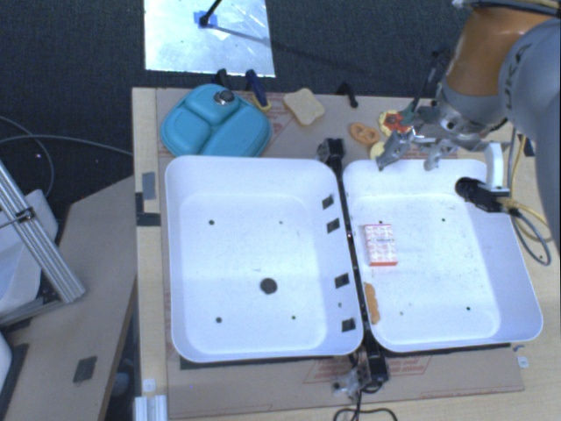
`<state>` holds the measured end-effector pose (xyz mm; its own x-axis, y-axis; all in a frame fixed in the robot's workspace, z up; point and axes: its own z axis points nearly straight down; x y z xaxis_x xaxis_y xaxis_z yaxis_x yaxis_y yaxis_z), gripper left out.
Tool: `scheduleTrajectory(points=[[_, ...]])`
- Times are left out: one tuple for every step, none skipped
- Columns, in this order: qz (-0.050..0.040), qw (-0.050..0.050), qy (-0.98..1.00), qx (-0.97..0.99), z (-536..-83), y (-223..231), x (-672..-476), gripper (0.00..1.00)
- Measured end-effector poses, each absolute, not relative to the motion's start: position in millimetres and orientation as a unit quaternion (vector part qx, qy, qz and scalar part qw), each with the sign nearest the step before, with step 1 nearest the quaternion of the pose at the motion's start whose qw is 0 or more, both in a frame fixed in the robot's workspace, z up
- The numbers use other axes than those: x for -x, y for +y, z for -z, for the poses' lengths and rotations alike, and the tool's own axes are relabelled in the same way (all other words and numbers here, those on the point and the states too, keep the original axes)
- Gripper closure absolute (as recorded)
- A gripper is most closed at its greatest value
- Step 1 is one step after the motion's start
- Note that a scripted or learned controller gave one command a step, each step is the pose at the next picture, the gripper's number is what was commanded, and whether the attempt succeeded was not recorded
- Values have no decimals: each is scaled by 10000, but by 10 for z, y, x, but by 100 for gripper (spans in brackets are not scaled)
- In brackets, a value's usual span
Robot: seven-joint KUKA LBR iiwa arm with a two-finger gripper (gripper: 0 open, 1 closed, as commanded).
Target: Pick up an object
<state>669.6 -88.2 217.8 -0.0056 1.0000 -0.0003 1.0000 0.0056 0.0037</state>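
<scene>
- Left bin [254, 178] bears one small dark disc [268, 285] near its middle
- Right bin [438, 323] holds a pink-and-white packet [380, 244] left of centre and a small tan piece [372, 303] at its near left edge
- Arm [500, 51] hangs over the right bin's far rim
- Gripper [410, 158] is above that rim with its fingers spread apart, nothing between them, well apart from the packet

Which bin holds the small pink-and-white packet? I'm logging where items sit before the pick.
In the right bin: the packet lies flat on its floor near the left wall, apart from the gripper above the far rim.
</scene>
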Motion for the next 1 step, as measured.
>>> scheduleTrajectory(points=[[-16, 32, 7077, -7066, -963, -1326, -6103, 0]])
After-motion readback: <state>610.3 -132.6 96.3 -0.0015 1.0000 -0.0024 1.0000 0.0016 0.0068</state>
